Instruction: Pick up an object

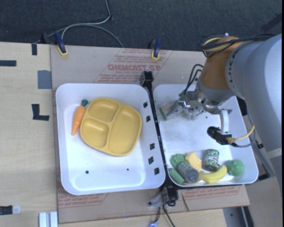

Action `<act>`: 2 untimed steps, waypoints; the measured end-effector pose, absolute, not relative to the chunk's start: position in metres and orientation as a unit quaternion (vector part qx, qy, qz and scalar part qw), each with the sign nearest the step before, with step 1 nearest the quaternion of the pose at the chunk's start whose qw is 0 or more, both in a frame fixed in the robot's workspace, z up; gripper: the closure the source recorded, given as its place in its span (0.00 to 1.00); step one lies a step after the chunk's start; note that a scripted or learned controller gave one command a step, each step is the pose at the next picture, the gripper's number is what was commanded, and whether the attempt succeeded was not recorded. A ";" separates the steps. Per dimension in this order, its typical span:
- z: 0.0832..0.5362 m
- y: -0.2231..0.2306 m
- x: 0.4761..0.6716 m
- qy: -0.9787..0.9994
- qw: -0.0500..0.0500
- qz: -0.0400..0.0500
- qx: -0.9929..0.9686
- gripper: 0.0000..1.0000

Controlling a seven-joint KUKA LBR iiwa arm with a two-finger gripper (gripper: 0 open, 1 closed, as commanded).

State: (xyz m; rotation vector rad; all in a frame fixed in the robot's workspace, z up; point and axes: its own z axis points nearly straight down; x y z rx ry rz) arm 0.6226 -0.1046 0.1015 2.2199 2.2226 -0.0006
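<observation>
My gripper (173,109) hangs low over the far left part of the right bin (189,136), close to the divider between the bins. Nothing is visibly held in it. A cluster of toy food lies at the right bin's front edge: a green bumpy piece (178,160), a yellow block (194,161), a green-labelled can (210,159), a grey can (189,172), a banana (216,175) and a green ball (235,167). In the left bin (104,178) lie a yellow divided plate (111,126) and a carrot (77,119).
The grey arm with its orange band (218,72) fills the right side above the right bin. A black cable connector (217,135) hangs over the bin's right half. Clamps (155,51) and cables sit at the bench's far edge.
</observation>
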 end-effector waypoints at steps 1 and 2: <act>0.085 -0.094 0.669 0.708 0.001 0.001 0.706 0.00; 0.086 -0.114 0.636 0.707 0.001 0.000 0.707 0.00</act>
